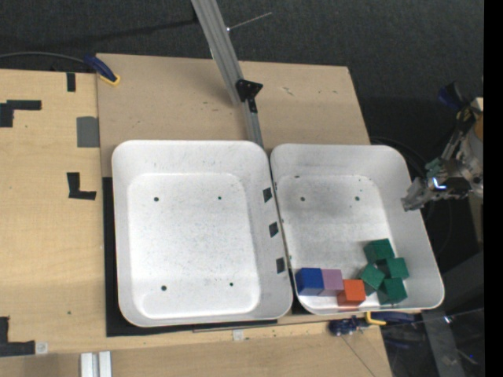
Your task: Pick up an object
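Claw [415, 199] hovered beside right bin [393, 167] rim; opening indeterminate, nothing visibly held | Risk: clustered green blocks [385, 269] could jam fingers, causing missed grasp.

Visible at the right edge, over the rim of the right bin: a small grey metal claw [415, 200], pale and angular, on a wrist of mixed parts. Grey and whitish pieces above it, with a small green patch and a dark blue fitting higher up. Thin pale rods or cables beside these parts. Too small and blurred for screws or markings.
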Controlling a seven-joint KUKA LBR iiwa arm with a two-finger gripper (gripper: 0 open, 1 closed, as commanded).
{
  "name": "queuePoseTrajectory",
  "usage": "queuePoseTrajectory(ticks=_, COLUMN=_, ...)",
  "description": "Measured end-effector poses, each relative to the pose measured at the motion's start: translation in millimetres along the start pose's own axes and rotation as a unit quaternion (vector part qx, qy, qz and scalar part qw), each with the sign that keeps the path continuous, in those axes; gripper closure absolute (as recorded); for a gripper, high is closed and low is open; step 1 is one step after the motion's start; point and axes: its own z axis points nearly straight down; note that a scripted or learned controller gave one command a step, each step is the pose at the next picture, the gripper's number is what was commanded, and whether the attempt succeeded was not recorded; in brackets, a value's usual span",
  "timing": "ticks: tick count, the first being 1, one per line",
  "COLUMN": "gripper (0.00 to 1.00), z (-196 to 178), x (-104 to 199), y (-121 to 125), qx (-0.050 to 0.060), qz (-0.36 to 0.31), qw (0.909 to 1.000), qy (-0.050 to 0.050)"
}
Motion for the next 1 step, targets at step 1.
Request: queuePoseTrajectory(ticks=1, gripper=1.00, z=-4.1, x=59.3, y=6.7, qx=0.002, qz=-0.003, qw=1.0000, qy=0.002)
